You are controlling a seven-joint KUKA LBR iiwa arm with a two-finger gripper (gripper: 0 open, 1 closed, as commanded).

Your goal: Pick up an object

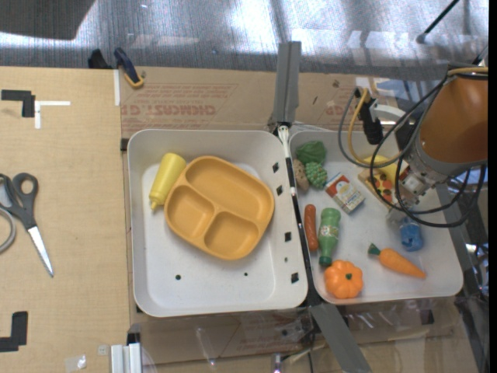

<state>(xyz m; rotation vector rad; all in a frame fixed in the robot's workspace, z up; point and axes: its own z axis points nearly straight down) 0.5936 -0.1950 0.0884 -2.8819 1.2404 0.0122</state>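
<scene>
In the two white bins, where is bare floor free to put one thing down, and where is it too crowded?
Left bin: bare floor along the near edge, below the yellow tray. Right bin: a bare patch between the green bottle, the carrot and the small box. Crowded along the divider, near the pumpkin.

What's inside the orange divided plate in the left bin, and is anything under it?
The orange three-compartment plate holds nothing in any compartment. A yellow squeeze bottle lies against its upper-left rim, outside it. The white left bin floor beneath the plate is covered, so anything there cannot be seen.
</scene>
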